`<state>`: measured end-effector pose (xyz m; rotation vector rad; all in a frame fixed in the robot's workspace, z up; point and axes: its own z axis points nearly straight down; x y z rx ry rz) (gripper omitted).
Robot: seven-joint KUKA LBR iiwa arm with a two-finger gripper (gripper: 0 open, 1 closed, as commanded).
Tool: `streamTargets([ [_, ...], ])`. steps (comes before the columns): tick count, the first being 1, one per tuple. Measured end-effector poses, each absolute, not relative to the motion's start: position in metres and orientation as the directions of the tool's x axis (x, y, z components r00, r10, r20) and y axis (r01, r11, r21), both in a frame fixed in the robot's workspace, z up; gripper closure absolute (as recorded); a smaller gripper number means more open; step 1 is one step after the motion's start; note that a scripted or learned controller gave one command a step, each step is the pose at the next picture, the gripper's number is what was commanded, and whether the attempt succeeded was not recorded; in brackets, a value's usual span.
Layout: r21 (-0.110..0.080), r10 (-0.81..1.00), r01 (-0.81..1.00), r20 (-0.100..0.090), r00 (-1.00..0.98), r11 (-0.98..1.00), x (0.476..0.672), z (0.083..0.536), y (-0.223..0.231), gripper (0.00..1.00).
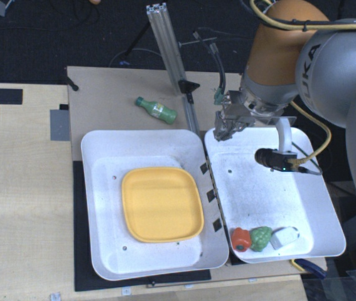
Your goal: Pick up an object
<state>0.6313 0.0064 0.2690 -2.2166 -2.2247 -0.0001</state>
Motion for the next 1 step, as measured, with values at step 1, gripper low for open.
streamTargets([
  [1,-0.001,1.000,1.000,0.001,-0.002,0.002,0.6397,0.2651,0.0518,1.00],
])
